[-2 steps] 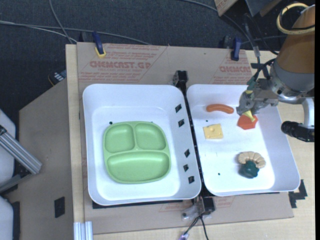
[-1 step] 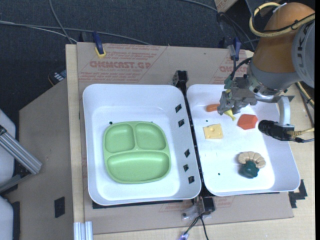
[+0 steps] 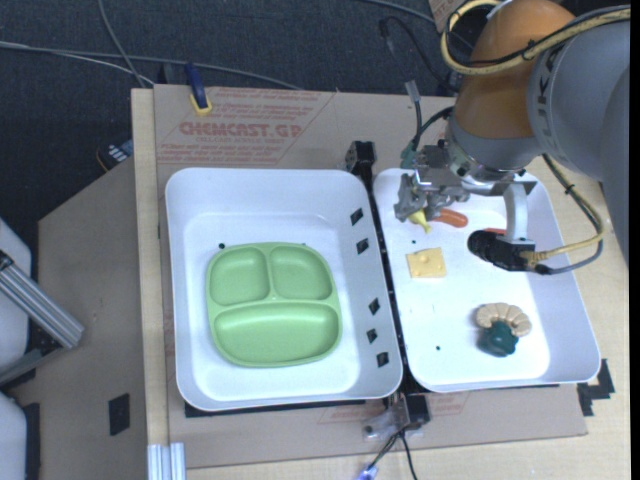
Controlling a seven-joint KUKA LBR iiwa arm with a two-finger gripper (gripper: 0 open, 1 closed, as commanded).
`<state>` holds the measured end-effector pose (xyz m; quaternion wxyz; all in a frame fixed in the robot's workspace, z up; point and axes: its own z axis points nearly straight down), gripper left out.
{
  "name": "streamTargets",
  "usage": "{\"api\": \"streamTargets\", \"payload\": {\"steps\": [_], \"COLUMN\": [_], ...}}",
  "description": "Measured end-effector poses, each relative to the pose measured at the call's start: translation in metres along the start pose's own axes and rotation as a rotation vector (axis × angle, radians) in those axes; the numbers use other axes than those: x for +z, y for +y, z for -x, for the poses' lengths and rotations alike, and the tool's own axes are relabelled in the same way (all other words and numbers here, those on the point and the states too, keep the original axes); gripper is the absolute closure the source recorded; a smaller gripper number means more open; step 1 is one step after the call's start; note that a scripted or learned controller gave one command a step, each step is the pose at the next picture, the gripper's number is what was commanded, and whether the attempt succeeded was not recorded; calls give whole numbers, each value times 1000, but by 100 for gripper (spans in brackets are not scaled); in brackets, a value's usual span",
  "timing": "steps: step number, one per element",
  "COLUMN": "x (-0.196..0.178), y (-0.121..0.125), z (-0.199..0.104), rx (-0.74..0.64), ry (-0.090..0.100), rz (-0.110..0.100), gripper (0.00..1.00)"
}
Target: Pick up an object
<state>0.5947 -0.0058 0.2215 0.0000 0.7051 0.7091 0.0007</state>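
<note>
In the right bin we saw a flat yellow cheese slice point(image 3: 427, 263), an orange carrot point(image 3: 453, 219) and a tan-and-teal toy point(image 3: 499, 328).

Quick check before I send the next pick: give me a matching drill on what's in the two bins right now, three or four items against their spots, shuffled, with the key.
Items:
1. green divided plate
2. yellow cheese slice
3. orange carrot piece
4. teal and tan toy

Places:
A. right bin, near its front right corner
B. right bin, far end, right beside the gripper
C. middle of the left bin
D. right bin, mid-left, just in front of the gripper

Pairs: 1-C, 2-D, 3-B, 4-A
</note>
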Motion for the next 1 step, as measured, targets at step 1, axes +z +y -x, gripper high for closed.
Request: {"api": "streamTargets", "payload": {"steps": [1], "x": [-3], "y": [15], "z": [-62], "rx": [-2], "ry": [2], "rz": [1], "gripper": [100]}}
